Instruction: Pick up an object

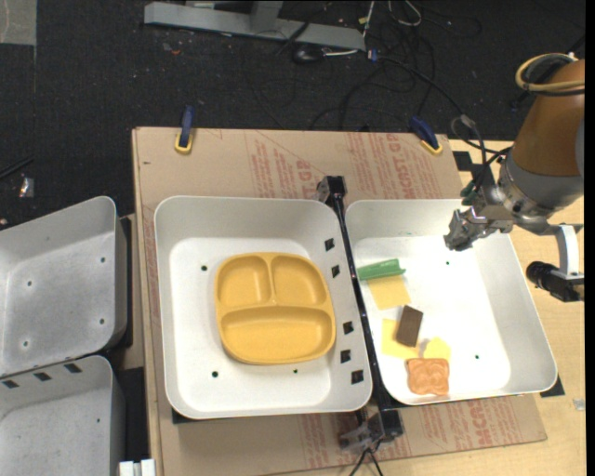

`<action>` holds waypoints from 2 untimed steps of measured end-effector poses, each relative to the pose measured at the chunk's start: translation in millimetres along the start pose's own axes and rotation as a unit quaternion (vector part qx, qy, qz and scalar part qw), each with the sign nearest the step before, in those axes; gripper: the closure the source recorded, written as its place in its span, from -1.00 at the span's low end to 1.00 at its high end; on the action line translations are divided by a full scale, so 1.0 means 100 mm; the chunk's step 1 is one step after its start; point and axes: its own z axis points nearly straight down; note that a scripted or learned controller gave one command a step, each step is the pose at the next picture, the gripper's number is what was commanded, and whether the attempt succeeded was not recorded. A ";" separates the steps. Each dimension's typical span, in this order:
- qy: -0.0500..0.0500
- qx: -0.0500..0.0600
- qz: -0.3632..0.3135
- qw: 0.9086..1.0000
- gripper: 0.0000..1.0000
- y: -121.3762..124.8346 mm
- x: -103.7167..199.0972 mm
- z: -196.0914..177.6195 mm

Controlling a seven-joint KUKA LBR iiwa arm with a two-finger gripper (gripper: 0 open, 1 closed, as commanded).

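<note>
Cardboard-topped bench [242, 153], two white bins [186, 232], black carpet floor [84, 84]; gripper [462, 232] above right bin.

Cut off by the right edge: the arm [550, 139], with only its orange band and grey wrist inside the picture. Too small and dark to tell finger spacing at the gripper [462, 232]; blurred into one dark lump over the right bin [521, 307]. Partly covered by the brown block [409, 326]: the lower yellow piece [394, 340]. Tucked under the green piece [379, 271]: the upper yellow piece's [390, 295] top edge. Cropped at the left and bottom edges: two spare white trays [56, 270]. Clipped at the top edge: grey equipment and cables [260, 23].
</note>
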 end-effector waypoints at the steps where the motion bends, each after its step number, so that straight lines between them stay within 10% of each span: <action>1: 0.000 0.000 -0.001 1.000 1.00 0.04 0.02 -0.63; 2: 0.001 0.003 -0.002 1.000 1.00 0.09 0.51 -0.46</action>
